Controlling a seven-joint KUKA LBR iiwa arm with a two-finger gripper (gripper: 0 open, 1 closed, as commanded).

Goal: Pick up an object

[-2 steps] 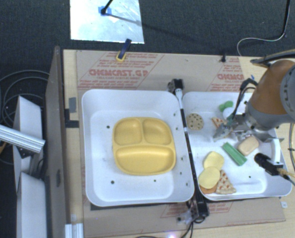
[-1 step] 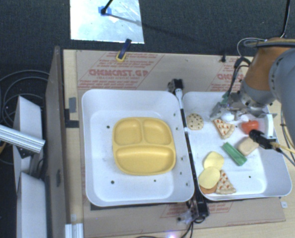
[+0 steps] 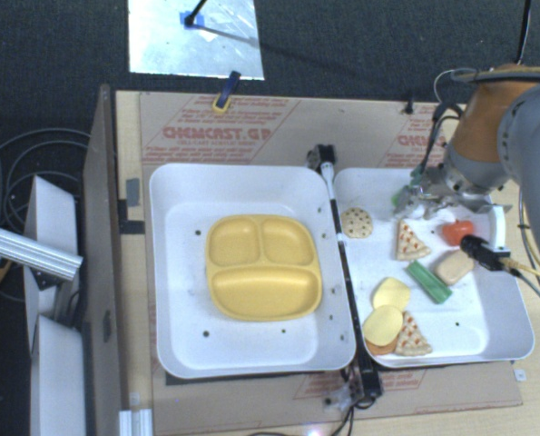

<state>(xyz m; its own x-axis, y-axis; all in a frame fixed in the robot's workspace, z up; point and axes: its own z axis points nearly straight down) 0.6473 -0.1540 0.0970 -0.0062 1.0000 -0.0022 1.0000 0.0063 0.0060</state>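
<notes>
My gripper [image 3: 423,202] hangs low over the back of the right bin [image 3: 501,330], under the grey arm with its orange band [image 3: 484,125]. A small green piece [image 3: 402,196] shows at its left side; whether it is held I cannot tell. Just in front lie a pizza slice [image 3: 409,242] and a red piece [image 3: 456,232]. Further items in this bin are a speckled cookie [image 3: 356,222], a green bar [image 3: 429,281], a tan bread piece [image 3: 454,266], a yellow cheese slice [image 3: 391,292], an orange-yellow disc [image 3: 382,327] and a second pizza slice [image 3: 413,335].
The left bin [image 3: 183,234] holds a yellow divided plate [image 3: 262,267]. A black divider clamp [image 3: 324,159] sits between the bins at the back. Cables [image 3: 515,266] trail from the wrist over the right bin's right side.
</notes>
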